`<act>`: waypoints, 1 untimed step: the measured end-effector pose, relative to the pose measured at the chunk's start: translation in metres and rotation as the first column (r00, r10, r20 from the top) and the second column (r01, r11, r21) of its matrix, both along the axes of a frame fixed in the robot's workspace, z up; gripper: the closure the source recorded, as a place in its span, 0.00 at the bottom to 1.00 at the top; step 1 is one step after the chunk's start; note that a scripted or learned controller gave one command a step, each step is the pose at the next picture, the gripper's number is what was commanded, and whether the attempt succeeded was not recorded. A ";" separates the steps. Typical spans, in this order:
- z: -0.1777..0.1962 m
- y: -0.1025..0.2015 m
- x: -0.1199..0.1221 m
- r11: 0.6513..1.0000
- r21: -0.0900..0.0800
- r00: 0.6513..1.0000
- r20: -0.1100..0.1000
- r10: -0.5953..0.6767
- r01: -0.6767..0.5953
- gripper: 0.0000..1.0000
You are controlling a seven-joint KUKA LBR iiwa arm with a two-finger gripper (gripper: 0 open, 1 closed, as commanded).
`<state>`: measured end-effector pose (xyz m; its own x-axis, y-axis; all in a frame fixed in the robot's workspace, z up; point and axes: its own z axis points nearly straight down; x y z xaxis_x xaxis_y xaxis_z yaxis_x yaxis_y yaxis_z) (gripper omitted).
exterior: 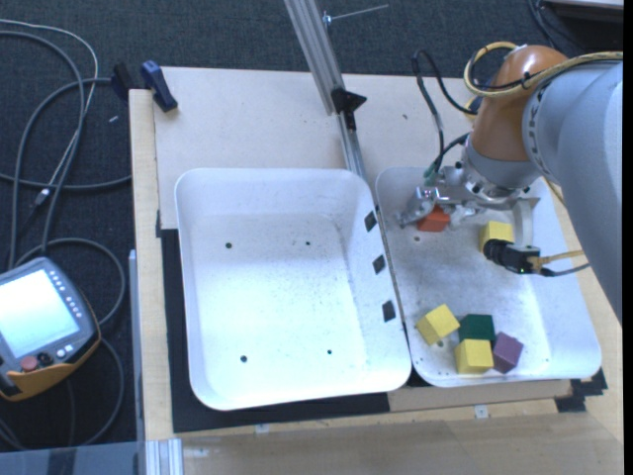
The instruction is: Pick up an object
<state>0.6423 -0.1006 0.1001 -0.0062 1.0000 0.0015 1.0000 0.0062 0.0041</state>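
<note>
Four small blocks cluster at the near end of the right bin [450, 277], well nearer the camera than the gripper [425, 209]: a yellow block [438, 323], a green block [478, 326], a second yellow block [474, 355] and a purple block [507, 349], the last three touching one another. Farther in, a third yellow block [497, 233] lies just beside the gripper, on its arm side. The orange block [433, 222] sits right at the gripper's tip, touching it or nearly so, and looks the likeliest thing to lift. Whether the gripper is parted, closed, or clamped on it I cannot tell from this slant. The block appears to be a light, stiff cube with flat, matt faces, unlikely to slip or break, so a pinch across two opposite faces near mid-height should serve. Across the rim from the gripper, the left bin [277, 285] shows dark specks on its white floor.
</note>
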 end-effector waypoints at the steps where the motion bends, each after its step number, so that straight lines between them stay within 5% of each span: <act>1: 0.000 -0.068 0.035 1.000 -0.005 1.000 -0.001 -0.009 0.009 0.00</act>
